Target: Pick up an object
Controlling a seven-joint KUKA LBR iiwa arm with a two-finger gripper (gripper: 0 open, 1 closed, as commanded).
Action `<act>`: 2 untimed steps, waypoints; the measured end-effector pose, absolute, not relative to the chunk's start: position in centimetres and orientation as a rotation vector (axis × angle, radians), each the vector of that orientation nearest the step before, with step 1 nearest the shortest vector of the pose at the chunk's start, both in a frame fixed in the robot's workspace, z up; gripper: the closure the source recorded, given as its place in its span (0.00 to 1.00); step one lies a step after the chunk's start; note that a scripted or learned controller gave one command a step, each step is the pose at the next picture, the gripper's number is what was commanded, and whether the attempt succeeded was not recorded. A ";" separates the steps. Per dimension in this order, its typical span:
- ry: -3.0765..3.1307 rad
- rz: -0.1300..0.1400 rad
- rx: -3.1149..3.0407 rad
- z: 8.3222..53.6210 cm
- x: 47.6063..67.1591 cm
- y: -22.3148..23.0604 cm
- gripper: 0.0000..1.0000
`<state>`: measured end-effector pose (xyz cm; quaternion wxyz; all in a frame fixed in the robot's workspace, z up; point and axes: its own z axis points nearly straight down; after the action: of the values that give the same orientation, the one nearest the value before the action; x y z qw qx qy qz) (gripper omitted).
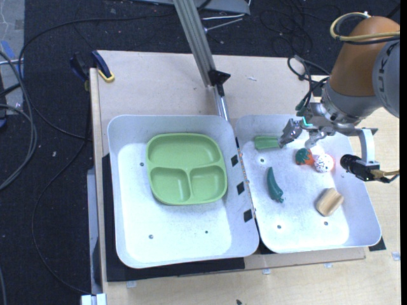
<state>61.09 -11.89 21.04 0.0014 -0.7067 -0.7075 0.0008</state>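
A pale wooden bench [159, 84] carries two shallow white bins that touch each other. The left white bin [137, 234] sits on a dark mat (its black edge shows along the near side). The right white bin [356, 234] lies just right of it. A blue-and-yellow clamp [102, 67] grips the bench's corner beyond the left bin.

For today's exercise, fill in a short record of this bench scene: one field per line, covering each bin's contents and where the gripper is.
left bin: green divided plate
right bin: light green piece, dark green pepper-like item, tan block, small orange and white toy
gripper: above right bin's far side, beside light green piece
hold: nothing seen between fingers
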 end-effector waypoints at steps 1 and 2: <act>-2.223 0.000 -2.220 21.2 61.2 -11.9 0.00; -2.219 0.006 -2.219 14.7 61.0 -11.7 0.00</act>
<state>61.00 -11.74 14.73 0.0020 -0.7071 -0.7071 0.0019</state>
